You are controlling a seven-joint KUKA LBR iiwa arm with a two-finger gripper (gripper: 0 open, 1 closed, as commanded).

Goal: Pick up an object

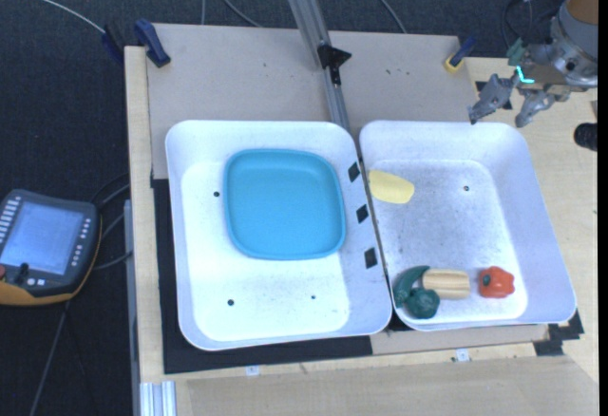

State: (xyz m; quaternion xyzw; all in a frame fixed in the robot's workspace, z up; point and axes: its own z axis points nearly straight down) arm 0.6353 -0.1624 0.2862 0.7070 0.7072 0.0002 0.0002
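I see a blue plate in the left bin. The right bin holds a yellow piece far left, then a green piece, a tan block and a red piece (all along the near edge). My gripper hangs beyond the bin's far right corner, fingers spread, gripping nothing.

The arm comes in from the right at the far side of the worktop, its grey wrist angled down and toward the left. The tool hangs at its end with both fingers spread apart, tips pointing downward, and nothing sits between them.
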